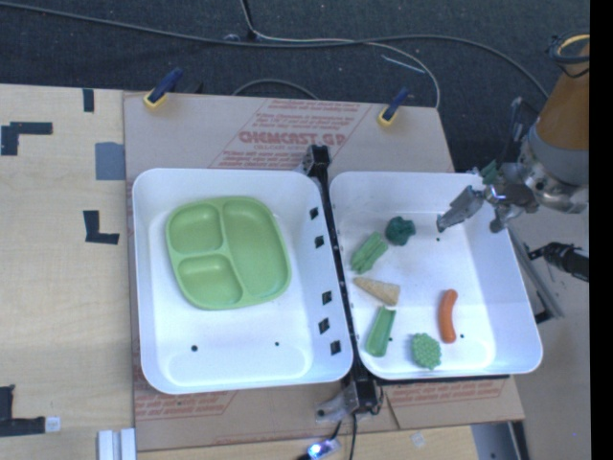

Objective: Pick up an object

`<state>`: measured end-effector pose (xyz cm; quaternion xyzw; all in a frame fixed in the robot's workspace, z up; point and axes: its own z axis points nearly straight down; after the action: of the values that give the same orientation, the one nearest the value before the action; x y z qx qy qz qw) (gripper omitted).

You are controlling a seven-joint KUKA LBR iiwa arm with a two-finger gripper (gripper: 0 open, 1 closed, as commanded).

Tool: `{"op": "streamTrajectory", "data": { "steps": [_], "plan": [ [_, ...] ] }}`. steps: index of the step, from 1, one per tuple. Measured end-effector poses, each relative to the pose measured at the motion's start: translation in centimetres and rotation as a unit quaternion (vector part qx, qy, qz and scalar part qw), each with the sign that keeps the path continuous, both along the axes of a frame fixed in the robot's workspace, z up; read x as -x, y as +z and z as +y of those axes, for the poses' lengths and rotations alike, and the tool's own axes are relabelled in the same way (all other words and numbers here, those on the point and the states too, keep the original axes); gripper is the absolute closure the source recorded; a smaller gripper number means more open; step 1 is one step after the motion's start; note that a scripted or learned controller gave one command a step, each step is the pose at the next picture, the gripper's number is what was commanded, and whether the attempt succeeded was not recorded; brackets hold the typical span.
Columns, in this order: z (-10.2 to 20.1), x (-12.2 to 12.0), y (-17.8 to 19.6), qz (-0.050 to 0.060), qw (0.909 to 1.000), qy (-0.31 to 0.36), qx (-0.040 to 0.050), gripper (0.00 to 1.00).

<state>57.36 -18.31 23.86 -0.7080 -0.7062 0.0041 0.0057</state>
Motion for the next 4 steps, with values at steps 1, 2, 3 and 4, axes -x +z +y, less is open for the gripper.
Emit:
{"op": "streamTrajectory", "data": {
  "steps": [1,2,3,4],
  "plan": [
    [0.0,-0.3,0.7,-0.006,1.0000,0.002,0.0013,0.00],
    [0.6,0.0,-5.7,-0.003,1.0000,0.002,0.0007,0.00],
    [1.4,0.0,-10.4,-0.004,1.0000,0.002,0.0009,0.00],
    [1.5,0.0,-15.6,-0.007,1.0000,0.002,0.0021,0.00]
  ]
}}
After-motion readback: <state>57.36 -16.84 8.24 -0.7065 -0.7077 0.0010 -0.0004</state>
